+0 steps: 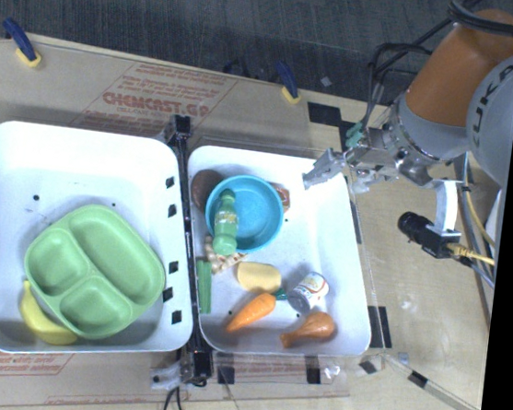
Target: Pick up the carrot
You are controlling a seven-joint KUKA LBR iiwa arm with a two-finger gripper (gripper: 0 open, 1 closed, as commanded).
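Down near the right bin's (pixel 347 257) front edge lay the carrot (pixel 253 311), while the hand (pixel 324 171) hovered apart and empty over the back rim, nowhere near grabbing it

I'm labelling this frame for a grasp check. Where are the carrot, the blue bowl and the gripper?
carrot (pixel 252 311): camera view, on the middle of its orange body.
blue bowl (pixel 258 211): camera view, on its inner floor.
gripper (pixel 320 173): camera view, at its fingertips above the right bin's far edge.
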